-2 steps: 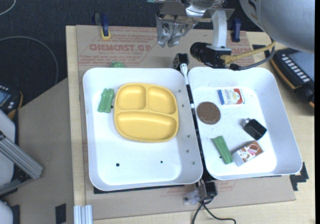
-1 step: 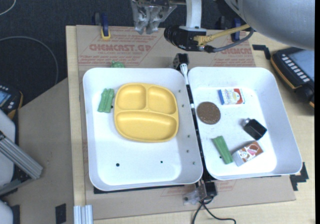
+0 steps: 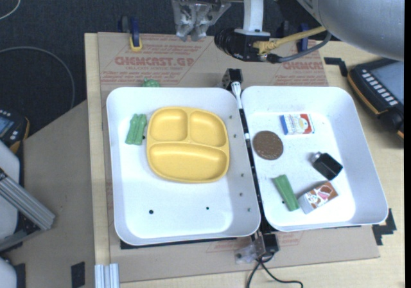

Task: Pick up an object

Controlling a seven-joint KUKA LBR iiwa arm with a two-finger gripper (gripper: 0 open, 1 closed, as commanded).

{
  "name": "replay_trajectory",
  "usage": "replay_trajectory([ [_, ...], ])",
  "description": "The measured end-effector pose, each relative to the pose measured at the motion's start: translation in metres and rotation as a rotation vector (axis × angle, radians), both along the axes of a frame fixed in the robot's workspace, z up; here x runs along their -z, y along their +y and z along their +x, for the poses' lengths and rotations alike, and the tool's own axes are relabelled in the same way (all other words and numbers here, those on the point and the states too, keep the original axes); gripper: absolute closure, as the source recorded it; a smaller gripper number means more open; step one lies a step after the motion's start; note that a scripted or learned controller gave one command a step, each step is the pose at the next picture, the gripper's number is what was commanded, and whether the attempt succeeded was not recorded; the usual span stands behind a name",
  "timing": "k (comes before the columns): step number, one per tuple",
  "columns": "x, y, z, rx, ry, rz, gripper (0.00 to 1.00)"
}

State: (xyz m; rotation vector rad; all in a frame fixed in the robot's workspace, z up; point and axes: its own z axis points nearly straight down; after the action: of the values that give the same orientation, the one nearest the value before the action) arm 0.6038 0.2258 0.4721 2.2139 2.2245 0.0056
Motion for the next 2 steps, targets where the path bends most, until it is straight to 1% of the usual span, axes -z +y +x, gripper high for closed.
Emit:
replay_trajectory([
  [1,-0.010,0.001,0.000,-0.003,-0.003,0.000,1.00],
  [2,0.052,-0.065,-0.021,0.012,0.013,-0.004,1.00],
])
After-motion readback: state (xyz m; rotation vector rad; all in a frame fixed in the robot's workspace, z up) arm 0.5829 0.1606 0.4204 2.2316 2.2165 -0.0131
